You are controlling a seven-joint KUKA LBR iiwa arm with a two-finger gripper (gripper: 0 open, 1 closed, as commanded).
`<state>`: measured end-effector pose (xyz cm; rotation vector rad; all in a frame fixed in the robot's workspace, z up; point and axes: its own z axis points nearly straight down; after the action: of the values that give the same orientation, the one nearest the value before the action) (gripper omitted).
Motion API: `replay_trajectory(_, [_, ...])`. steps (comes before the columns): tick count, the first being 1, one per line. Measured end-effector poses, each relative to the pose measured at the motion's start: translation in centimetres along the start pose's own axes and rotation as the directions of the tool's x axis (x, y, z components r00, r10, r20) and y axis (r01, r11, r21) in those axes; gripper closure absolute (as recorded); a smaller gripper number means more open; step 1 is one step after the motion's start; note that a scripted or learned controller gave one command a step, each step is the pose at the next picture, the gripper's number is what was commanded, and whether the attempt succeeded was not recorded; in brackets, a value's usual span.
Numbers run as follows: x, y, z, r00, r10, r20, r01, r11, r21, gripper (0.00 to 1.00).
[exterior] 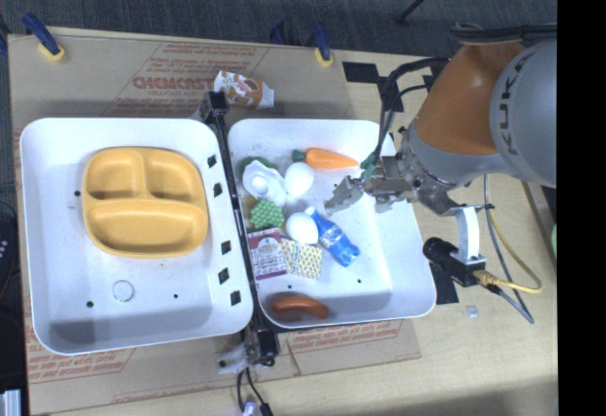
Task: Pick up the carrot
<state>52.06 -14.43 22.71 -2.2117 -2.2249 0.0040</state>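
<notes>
The carrot [329, 158] is orange with a green top and lies near the back rim of the right bin [407, 286]. My gripper [347, 193] hangs over the right bin, just in front of and to the right of the carrot, apart from it. Its fingers [338, 198] point left and look spread, with nothing between them. The grey arm with its orange band comes in from the right above the bin's right wall.
The right bin also holds two white eggs [299, 180], a white cup, a green bumpy item [267, 213], a blue bottle [336, 242], small packets [270, 255] and a sausage [299, 307]. A yellow divided tray [145, 199] lies in the left bin [57, 310].
</notes>
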Motion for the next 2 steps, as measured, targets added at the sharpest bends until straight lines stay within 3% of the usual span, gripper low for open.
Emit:
replay_trajectory(1, [-3.4,5.0,2.8,0.995,-0.095,0.002,0.095,0.995,-0.002,0.0])
replay_trajectory(2, [-2.2,13.6,8.4,0.989,-0.148,0.0,0.148,0.989,-0.001,0.0])
